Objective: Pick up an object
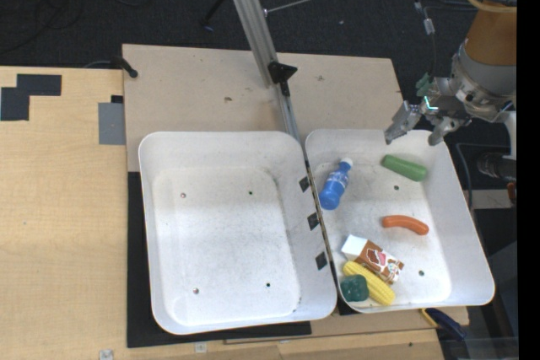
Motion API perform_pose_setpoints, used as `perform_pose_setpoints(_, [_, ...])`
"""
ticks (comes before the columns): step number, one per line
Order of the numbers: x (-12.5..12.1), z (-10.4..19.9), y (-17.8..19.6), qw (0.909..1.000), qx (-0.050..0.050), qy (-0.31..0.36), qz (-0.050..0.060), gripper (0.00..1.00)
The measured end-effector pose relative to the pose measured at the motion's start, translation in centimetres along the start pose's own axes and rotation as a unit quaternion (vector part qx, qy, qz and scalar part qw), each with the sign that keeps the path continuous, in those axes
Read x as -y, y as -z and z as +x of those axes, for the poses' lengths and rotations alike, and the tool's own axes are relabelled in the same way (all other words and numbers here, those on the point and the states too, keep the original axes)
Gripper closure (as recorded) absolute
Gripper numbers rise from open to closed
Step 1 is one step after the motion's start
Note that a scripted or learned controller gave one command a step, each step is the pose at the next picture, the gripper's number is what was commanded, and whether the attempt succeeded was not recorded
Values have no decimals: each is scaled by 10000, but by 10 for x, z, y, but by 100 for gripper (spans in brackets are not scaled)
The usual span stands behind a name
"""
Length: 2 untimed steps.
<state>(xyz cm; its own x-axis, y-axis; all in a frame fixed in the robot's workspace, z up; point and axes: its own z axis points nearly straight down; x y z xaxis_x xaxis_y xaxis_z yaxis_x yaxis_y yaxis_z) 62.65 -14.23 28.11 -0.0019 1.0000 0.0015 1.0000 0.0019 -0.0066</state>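
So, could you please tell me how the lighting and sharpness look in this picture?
Camera view: even light on the white bins, soft shadows and no harsh glare; the floor behind is dark; the blue bottle is fairly sharp, the tool slightly soft.

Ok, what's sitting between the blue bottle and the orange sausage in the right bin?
Nothing: in the camera view, the stretch of right bin floor between the blue bottle and the orange sausage is bare white.
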Motion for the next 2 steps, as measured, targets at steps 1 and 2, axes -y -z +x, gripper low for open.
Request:
perform_pose_setpoints(1, [-1,0,2,10000,6,5,-19,0])
perform_pose_setpoints(2, [-2,10,-53,10000,-2,3,7,0])
